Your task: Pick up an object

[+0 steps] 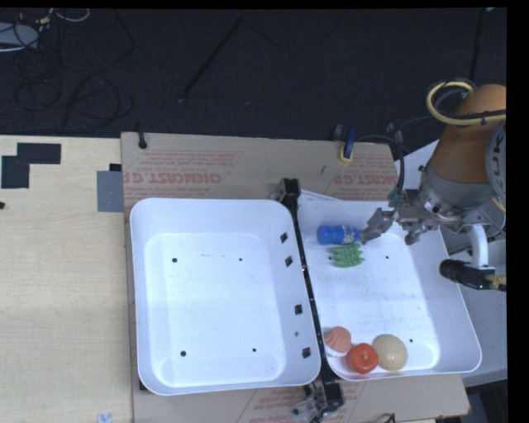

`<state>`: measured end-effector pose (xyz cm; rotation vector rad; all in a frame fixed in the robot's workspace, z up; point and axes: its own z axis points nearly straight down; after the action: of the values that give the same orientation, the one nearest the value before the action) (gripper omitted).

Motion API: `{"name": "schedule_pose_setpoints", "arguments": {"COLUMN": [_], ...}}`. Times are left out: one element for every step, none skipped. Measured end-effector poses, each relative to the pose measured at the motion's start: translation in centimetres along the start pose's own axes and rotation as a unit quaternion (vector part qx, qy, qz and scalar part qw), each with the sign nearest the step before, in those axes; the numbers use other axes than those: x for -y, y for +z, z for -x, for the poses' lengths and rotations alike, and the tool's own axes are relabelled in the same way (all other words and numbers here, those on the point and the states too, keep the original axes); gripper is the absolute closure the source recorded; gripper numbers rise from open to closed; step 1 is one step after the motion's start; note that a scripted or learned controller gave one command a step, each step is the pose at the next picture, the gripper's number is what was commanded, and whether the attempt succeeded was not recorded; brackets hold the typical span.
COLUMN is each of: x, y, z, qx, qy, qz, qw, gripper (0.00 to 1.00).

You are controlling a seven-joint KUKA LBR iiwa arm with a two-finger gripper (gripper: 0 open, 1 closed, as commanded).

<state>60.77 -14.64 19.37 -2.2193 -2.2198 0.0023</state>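
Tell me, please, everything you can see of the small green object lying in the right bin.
The green object is small, spiky-edged and bright green, looking like soft plastic or rubber; its exact shape is too small to tell. It lies flat on the floor of the right bin, in the upper part, just below a blue cylinder, close to or touching it. The gripper sits up and to its right, apart from it.

Robotics laboratory test cell. Indicated by: two shallow white bins [216,216] mounted side by side on a printed cardboard sheet [207,169] over a pale wood bench [58,273]; loose cables [50,25] on dark flooring beyond the bench; industrial arm [467,157] with yellow hose at the right-hand bin.
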Motion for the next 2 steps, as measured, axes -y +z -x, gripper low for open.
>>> {"name": "schedule_pose_setpoints", "arguments": {"x": [-0.3, 4.0], "y": [-11.3, -22.6], "z": [-3.3, -2.9], "qx": [0.001, 0.001], "qy": [-0.002, 0.000], "qz": [0.006, 0.007], "qw": [1.0000, 1.0000], "gripper": [0.00, 0.00]}}
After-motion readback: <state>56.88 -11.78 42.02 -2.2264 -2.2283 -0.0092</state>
